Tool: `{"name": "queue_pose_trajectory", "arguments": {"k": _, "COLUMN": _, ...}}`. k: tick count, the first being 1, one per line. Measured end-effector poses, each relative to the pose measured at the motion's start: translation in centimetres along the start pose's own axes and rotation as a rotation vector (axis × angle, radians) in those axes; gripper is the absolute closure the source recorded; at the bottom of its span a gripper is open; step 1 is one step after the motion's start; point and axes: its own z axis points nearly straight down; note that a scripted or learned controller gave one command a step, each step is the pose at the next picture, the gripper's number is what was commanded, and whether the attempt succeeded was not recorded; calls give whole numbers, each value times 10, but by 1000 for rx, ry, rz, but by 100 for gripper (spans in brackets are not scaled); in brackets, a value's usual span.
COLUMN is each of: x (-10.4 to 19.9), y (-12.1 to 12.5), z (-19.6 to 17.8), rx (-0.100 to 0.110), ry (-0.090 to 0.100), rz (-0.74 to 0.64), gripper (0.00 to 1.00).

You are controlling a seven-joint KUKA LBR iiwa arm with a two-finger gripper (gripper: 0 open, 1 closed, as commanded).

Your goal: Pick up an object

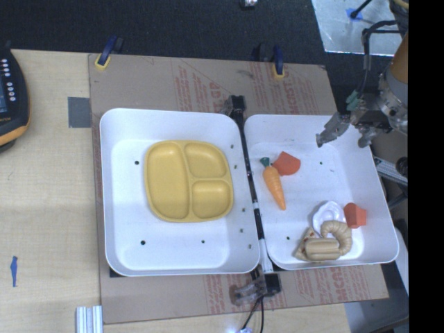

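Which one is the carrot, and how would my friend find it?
Look in the right white bin, near its left wall beside the divide between the two bins. The carrot lies there, long and orange with a small green top pointing up the picture. The red-orange block touching its top end is chunky, not long and pointed.

text: faint red print | on: cardboard sheet [208,85] | legible: no

Arm [397,61] cut off at right edge behind gripper [345,132]. Well left of gripper, black-and-orange device [10,96] cropped by frame edge (type indeterminate). Small metallic item [250,1] up-left: too small to identify.
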Motion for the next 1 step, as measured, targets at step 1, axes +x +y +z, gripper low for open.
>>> {"name": "queue_pose_trajectory", "arguments": {"k": 1, "x": 39, "y": 19, "z": 117, "rx": 10, "ry": 3, "rz": -5, "gripper": 0}}
